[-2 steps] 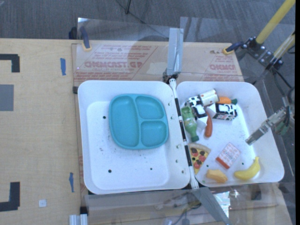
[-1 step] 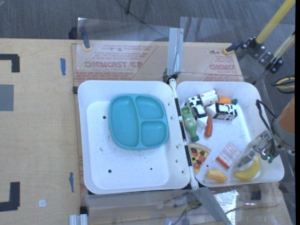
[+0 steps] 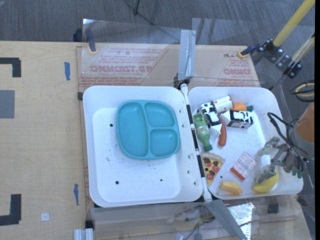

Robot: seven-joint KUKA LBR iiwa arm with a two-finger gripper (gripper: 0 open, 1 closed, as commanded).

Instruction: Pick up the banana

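In the right bin (image 3: 278,102), one banana (image 3: 266,183), one claw (image 3: 272,165).

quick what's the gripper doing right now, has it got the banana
Gripper: right above the banana in the right bin; open or closed cannot be told.

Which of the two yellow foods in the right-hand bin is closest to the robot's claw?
The banana, in that bin's near right corner, directly under the gripper. The other yellowish piece lies further left, beside the pizza slice.
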